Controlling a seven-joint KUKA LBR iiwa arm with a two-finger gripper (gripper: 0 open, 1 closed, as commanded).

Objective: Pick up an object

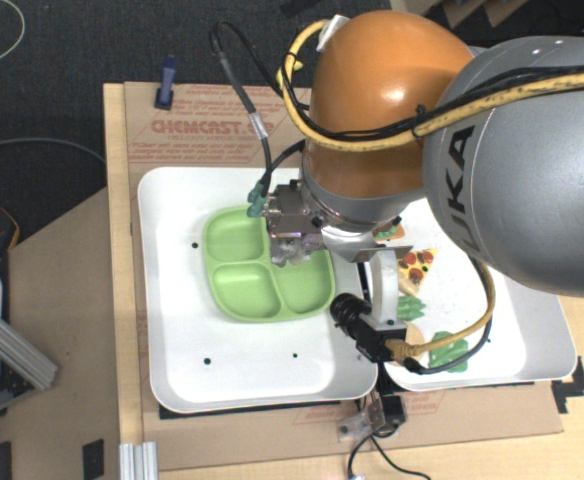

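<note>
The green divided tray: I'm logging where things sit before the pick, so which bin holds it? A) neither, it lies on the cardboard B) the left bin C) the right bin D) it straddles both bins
B. The green divided tray lies flat on the floor of the left bin, with the arm's wrist hanging over its right edge; the right bin holds other small items.
</note>
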